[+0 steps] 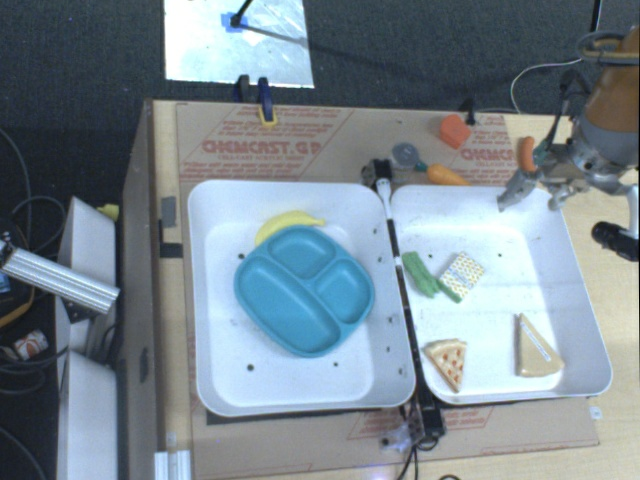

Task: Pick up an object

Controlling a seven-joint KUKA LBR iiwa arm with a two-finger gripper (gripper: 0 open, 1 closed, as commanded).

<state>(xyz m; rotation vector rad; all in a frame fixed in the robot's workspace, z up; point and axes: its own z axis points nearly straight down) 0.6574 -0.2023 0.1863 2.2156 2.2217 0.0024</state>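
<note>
Pizza slice (pixel 446 362) lies at the right bin's (pixel 585 298) front edge, beside a cheese wedge (pixel 534 350), well apart from the end effector (pixel 536 192) over the bin's back edge, its 2 fingers apparently spread, pinching nothing.

The arm (pixel 612 108) is grey metal with an orange band just above the hand (pixel 536 190). Pale grey fingers (pixel 516 188) end the hand, and a thin light cable (pixel 540 71) loops beside the band.
</note>
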